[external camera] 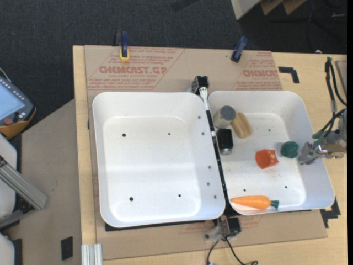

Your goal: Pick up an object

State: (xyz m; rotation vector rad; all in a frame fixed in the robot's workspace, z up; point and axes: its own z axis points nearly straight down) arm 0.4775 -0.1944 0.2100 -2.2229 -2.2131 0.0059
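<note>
Bright, even overhead light; white bins (pixel 149 101) near glare, soft shadows, slight overall blur.

Red lettering runs across the brown board (pixel 165 65) lying under the bins on the table: "CHEMCAST GP" reads clearly at the far left, and it repeats at the far right, partly cut off by the right bin (pixel 300 106).
</note>
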